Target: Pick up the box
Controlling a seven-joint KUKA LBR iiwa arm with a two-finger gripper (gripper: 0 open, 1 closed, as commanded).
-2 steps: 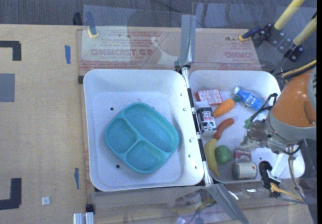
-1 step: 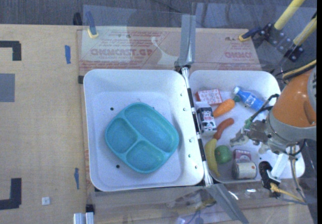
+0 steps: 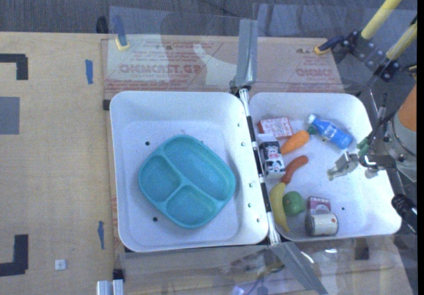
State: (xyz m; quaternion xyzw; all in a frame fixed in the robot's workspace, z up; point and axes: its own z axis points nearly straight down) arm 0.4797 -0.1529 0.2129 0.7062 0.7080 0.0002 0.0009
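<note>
Claw (image 3: 344,166) over the right bin (image 3: 371,217), reaching in from the right, fingers slightly parted with nothing visible between them. Box (image 3: 275,127), pink and white, lying flat well to the claw's left and a little farther back, near the bin's left wall. Blue bottle (image 3: 329,131) just behind the claw; carrot (image 3: 295,141) and red chili (image 3: 295,165) to its left; small black-and-white carton (image 3: 271,158) beyond them. Banana (image 3: 277,205), green apple (image 3: 293,203), small pink carton (image 3: 318,205) and tin can (image 3: 322,223) in front of the claw. Teal divided plate (image 3: 187,180) in the left bin (image 3: 126,115), far to the claw's left, on the table (image 3: 53,174)
</note>
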